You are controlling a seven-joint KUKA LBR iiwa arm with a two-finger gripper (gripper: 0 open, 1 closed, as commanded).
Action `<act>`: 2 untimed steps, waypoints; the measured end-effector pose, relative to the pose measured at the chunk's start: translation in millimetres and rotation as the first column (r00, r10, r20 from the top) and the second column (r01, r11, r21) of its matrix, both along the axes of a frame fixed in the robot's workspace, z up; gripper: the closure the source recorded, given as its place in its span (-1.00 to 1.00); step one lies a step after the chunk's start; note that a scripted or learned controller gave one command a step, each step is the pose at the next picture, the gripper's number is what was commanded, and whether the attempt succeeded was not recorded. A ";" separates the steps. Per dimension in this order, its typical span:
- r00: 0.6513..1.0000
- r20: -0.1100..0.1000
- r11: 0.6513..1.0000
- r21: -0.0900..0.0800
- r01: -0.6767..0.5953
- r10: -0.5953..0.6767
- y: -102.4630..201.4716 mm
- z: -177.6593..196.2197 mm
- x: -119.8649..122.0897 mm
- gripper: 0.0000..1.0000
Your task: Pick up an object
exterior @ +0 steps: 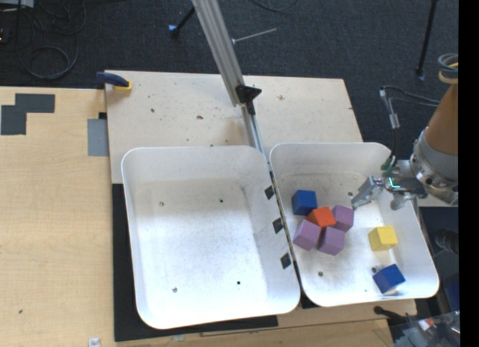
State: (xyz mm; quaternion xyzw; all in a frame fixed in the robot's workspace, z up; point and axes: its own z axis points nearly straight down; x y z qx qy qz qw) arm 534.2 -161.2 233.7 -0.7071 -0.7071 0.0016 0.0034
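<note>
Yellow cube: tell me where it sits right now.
The yellow cube lies in the right bin, toward its right side, apart from the others: right of the purple cubes and above the lower blue cube.

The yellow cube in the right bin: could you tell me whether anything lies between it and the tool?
Nothing visible does. The yellow cube sits alone on the bin floor, with the tool above it toward the far rim. The purple and orange cluster lies off to the camera's left, outside that path.
</note>
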 end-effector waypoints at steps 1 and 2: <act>1.000 0.004 1.000 -0.001 0.002 -0.002 -0.9 1.8 0.6 -1.00; 1.000 -0.003 1.000 0.000 0.001 -0.001 -1.2 -62.9 -1.3 -1.00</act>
